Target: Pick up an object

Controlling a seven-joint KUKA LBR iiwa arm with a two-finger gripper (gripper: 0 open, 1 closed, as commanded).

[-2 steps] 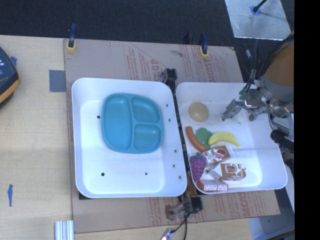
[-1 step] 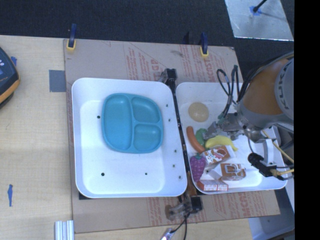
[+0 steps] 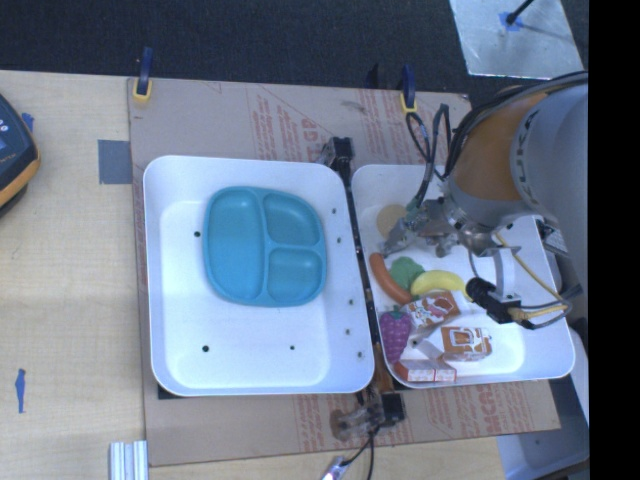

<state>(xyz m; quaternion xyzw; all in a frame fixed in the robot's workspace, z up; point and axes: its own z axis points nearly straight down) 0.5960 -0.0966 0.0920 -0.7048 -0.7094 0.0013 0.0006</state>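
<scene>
My gripper [image 3: 408, 230] is low in the upper part of the right bin [image 3: 545, 363], beneath the grey wrist and its orange band. It hangs over a pale yellowish item [image 3: 391, 215] near the bin's left wall. Just below it lie a green toy vegetable [image 3: 406, 270], an orange-red sausage [image 3: 386, 276] and a yellow banana [image 3: 438, 282]. Purple grapes [image 3: 394, 330] and small printed cartons [image 3: 466, 343] lie nearer the front edge. I see nothing held in the gripper.
The left bin [image 3: 180, 338] holds a blue divided plate [image 3: 265, 246]. Both bins sit on a cardboard sheet [image 3: 250, 118] clamped to the wooden bench. Cables [image 3: 520, 308] loop from the wrist over the right bin. A dark device [image 3: 12, 153] is at the far left.
</scene>
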